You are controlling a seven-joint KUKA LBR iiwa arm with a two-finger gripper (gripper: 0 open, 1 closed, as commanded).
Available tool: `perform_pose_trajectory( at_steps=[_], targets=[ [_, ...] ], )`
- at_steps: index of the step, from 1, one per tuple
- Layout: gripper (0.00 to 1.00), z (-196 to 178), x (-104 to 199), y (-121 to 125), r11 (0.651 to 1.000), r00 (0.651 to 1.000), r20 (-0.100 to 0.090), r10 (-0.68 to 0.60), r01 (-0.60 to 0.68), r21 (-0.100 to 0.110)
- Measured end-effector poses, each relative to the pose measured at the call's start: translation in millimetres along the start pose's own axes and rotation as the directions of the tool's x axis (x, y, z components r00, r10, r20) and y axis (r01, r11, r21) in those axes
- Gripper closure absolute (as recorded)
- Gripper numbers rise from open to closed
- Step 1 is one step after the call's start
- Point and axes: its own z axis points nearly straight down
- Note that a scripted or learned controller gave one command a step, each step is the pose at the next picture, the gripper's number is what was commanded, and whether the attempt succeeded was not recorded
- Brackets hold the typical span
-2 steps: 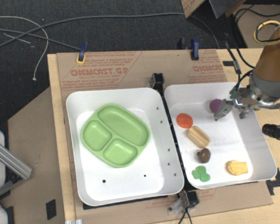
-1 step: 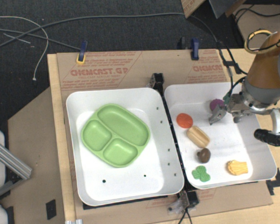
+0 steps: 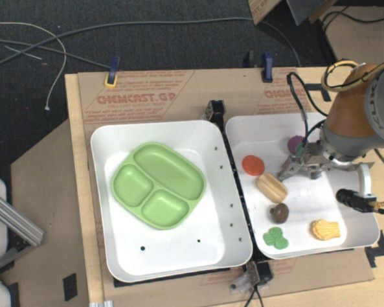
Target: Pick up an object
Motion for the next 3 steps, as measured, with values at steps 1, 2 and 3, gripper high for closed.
perform_pose_trajectory(
  at_steps=[1, 2, 3],
  targets=[
    [1.00, -13.5, -0.3, 1.2, 1.000, 1.000, 0.001, 0.000, 0.000, -0.005],
    [1.00, -60.2, -6.9, 6.9, 1.000, 1.000, 0.003, 0.000, 0.000, -0.008],
    [1.00, -112.7, -13.4, -0.5, 1.000, 1.000, 0.004, 0.001, -0.001, -0.010]
  ],
)
